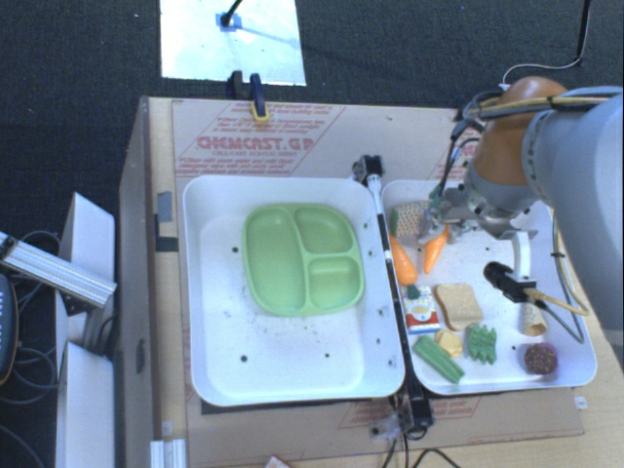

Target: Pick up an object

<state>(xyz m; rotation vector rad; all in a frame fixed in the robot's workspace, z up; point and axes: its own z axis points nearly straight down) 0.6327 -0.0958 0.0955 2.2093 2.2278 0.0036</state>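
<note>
My gripper (447, 218) hangs over the back left part of the right bin (575, 359). An orange carrot (434, 252) lies tilted right below it, its thick end reaching up to the gripper. A second carrot (404, 262) lies just left of it by the bin's left wall. A pale netted item (409, 218) sits behind them. Nearer the front lie a bread slice (458, 304), a red and white carton (420, 311), a yellow cheese piece (449, 340) and green vegetables (481, 342).
The left bin (219, 359) holds a green divided plate (300, 259). In the right bin's front right corner sit a brown ball (539, 359) and a tan cone (532, 318). A green stick (438, 358) lies near the front wall. A metal divider (383, 252) separates the bins.
</note>
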